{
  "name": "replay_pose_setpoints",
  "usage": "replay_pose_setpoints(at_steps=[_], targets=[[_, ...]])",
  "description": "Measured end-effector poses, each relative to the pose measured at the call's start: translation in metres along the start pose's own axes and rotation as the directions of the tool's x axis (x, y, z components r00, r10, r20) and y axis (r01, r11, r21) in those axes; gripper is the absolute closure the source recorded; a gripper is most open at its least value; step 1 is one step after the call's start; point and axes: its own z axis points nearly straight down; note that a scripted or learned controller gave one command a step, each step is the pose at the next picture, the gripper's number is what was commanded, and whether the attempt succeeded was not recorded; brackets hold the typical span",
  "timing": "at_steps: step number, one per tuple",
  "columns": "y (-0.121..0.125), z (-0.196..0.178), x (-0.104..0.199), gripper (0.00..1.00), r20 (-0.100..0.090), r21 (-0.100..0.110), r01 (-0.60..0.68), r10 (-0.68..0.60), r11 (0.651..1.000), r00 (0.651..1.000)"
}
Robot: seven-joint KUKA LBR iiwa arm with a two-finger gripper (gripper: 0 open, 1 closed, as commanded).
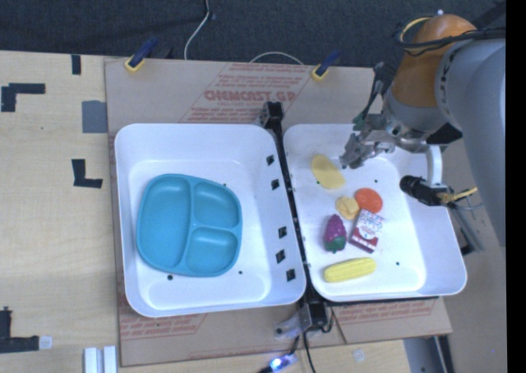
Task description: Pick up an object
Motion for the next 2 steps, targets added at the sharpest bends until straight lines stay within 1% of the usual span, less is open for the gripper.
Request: replay_pose_setpoints(at_steps=[1,2], targets=[[-0.002,-0.06,-0.006,1.0,0.001,-0.002,-0.002,0.002,1.0,1.0],[-0.001,-0.111,-0.005,1.0,0.001,-0.002,0.0,0.0,1.0,1.0]])
